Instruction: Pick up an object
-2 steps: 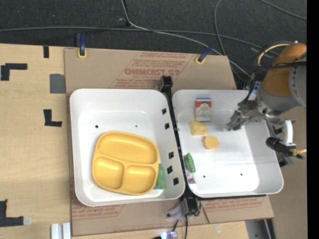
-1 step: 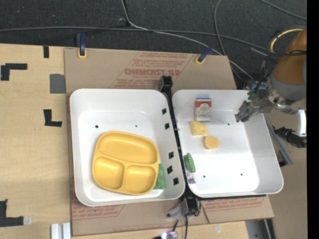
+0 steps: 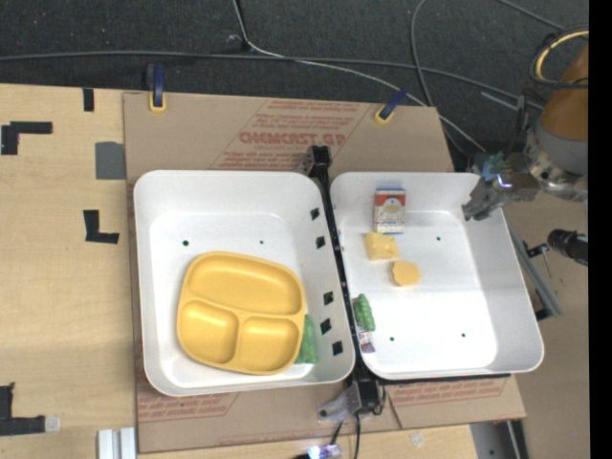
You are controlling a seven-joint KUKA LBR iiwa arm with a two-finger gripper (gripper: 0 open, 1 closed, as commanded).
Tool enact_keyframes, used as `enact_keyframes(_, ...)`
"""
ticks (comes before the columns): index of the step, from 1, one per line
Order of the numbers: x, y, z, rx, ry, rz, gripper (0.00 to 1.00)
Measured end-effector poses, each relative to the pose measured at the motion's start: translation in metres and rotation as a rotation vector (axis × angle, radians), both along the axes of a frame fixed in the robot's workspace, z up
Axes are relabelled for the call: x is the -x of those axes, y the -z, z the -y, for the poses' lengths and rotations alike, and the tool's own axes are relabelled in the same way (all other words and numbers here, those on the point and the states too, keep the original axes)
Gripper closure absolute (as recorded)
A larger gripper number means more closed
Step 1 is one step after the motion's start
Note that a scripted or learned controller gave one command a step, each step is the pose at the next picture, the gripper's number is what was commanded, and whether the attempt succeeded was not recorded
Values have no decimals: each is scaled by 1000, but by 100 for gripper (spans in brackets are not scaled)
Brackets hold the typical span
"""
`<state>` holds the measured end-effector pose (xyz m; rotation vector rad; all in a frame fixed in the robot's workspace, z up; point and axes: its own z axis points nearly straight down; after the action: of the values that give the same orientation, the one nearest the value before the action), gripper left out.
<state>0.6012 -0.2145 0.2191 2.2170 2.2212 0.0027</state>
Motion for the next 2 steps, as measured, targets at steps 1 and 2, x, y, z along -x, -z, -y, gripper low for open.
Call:
enact_keyframes(1, -1, -39, 0, 0, 0, -1, 100)
enact_keyframes(2, 6, -44, -56, -2, -4, -4, 100)
